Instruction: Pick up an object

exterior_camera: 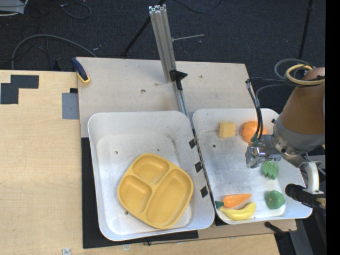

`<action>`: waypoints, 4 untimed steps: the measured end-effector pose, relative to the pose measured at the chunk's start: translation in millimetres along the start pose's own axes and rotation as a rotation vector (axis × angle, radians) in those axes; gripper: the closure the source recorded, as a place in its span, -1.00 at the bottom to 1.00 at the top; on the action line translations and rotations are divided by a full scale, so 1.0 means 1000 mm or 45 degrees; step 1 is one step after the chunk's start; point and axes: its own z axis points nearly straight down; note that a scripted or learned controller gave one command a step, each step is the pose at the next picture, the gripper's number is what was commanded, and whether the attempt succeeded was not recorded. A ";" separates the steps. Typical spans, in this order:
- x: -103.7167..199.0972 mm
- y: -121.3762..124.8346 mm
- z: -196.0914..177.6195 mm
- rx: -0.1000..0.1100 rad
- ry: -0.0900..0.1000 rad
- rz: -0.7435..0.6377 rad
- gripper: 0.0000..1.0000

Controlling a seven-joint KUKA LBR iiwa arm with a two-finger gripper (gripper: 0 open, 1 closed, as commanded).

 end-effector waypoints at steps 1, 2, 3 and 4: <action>0.049 0.010 -0.013 0.000 0.000 -0.004 1.00; 0.094 0.025 -0.021 0.000 0.002 -0.005 1.00; 0.137 0.032 -0.015 0.002 0.000 -0.004 1.00; 0.196 0.034 -0.021 0.002 0.001 -0.005 1.00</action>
